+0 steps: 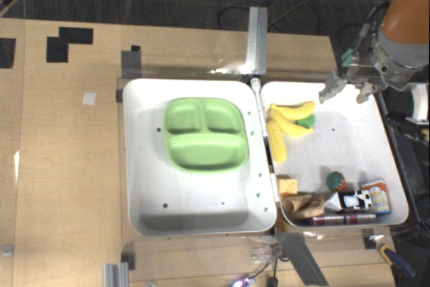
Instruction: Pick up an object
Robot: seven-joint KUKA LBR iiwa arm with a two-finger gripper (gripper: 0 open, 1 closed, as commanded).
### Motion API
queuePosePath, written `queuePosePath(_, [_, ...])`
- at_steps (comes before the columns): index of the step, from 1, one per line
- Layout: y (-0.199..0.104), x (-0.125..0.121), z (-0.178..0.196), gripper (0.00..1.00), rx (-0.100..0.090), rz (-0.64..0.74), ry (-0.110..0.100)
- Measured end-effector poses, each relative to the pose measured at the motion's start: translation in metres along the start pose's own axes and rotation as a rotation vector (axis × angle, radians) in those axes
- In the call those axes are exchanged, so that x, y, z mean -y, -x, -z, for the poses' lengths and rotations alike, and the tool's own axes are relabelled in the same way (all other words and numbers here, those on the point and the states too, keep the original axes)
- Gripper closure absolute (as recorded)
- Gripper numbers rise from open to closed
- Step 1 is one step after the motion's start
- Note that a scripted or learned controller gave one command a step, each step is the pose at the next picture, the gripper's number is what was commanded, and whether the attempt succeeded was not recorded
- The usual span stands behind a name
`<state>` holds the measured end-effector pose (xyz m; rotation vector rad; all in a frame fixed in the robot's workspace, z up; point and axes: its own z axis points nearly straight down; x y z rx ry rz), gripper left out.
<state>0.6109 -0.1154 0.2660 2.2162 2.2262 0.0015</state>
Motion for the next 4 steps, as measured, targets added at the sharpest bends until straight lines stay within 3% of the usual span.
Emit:
queuePosePath(1, [-0.032, -0.021, -0.144, 0.00, 0.000, -0.038, 0.000])
queuePosePath(2, [-0.029, -0.031, -0.175, 0.00, 0.001, 0.000, 0.013])
queuePosePath(3, [-0.029, -0.034, -0.165, 1.00, 0.003, -0.001, 0.021])
queuePosePath(4, [-0.042, -0.045, -0.082, 1.00, 0.000, -0.026, 0.003])
